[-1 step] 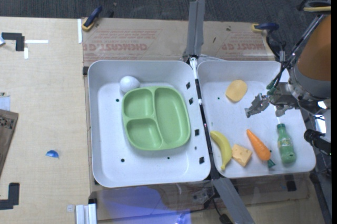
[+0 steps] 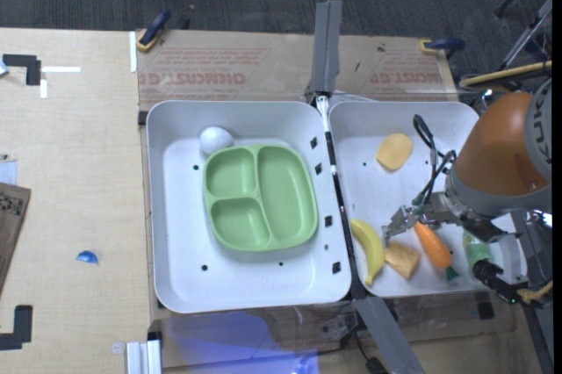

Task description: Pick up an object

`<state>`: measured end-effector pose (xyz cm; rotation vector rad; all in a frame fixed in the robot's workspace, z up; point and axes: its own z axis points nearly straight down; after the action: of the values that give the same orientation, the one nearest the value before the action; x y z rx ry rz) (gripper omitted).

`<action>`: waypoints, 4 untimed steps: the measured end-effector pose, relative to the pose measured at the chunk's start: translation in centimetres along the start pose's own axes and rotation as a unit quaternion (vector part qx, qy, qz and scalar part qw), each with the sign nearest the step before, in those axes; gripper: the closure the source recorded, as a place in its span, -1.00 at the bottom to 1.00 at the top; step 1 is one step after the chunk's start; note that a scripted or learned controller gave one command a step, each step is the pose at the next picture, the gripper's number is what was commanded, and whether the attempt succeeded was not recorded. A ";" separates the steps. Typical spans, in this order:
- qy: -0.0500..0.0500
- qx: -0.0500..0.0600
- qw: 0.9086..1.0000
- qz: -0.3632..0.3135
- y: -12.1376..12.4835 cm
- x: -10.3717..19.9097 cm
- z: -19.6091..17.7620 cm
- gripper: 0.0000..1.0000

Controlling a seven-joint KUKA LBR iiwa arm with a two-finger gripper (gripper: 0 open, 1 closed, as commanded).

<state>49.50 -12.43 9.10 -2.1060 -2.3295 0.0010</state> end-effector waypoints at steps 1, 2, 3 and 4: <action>0.000 0.000 1.000 0.002 0.0 -0.1 -0.8 1.00; -0.001 0.001 0.999 0.044 2.7 4.8 -13.0 1.00; -0.001 0.001 0.993 0.117 7.5 6.4 -13.5 1.00; -0.001 0.002 0.989 0.147 1.7 6.3 -14.4 1.00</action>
<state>50.58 -5.98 23.48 -2.4245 -1.9941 0.0068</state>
